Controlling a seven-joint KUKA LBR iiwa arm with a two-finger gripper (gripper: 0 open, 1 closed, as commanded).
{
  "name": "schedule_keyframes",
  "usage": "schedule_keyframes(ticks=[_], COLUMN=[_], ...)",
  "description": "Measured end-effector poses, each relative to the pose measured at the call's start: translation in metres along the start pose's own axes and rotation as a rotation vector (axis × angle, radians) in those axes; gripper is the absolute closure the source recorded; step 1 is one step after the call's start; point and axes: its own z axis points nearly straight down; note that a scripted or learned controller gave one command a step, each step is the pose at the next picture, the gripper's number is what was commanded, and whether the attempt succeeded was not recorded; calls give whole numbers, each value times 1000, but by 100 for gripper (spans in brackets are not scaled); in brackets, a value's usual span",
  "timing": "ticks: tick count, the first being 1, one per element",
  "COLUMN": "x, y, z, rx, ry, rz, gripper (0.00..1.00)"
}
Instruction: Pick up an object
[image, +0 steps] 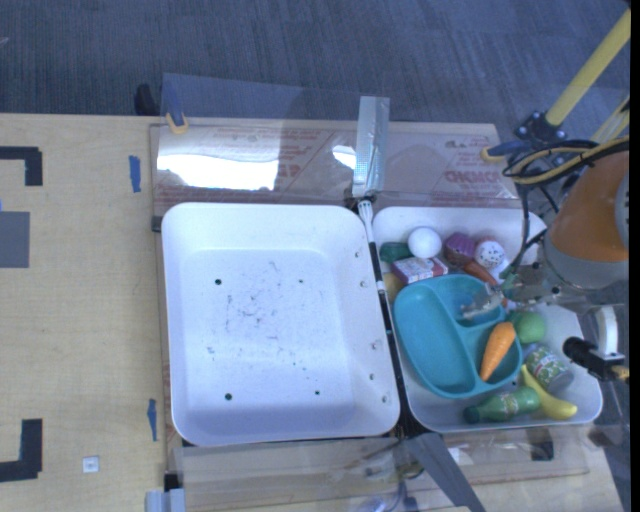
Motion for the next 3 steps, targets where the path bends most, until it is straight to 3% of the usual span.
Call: schedule_keyframes(ticks=[1, 2, 3], x=[8, -16, -13], y=[81, 48, -2], z=[3, -13, -1], rx=[31, 12, -4], ry=[6, 4, 0], rz=[-124, -116, -56], gripper=[0, 0, 0])
